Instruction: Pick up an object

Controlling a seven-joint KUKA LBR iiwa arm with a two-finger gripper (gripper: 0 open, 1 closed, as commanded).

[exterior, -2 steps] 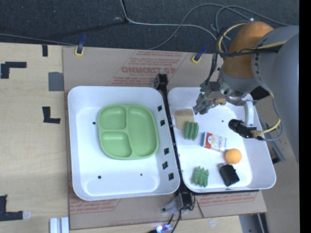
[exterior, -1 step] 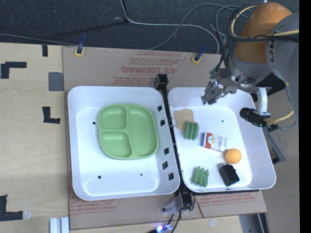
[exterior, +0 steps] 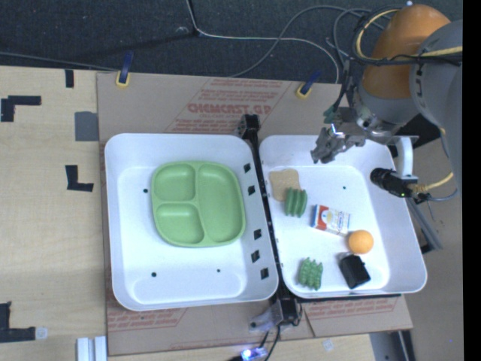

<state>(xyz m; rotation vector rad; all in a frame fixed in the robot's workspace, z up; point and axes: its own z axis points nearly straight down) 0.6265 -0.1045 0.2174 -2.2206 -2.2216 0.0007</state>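
Camera view, looking down at a slant on the desk: two shallow white bins side by side on a cardboard sheet. In the left bin, a green divided plate lying flat near the middle. In the right bin, six small things: a tan flat piece near the far left, touching a dark green ridged item just in front of it; a small white carton with red and blue print near the middle; an orange ball just beside and in front of the carton; a black block touching the ball's near side; a second green ridged item near the front, well apart from the first. Grey arm reaching in from the right, orange band on top. Pincer hanging over the far rim of the right bin, apart from every item, nothing seen between the fingers; width of the gap too small and dark to tell.
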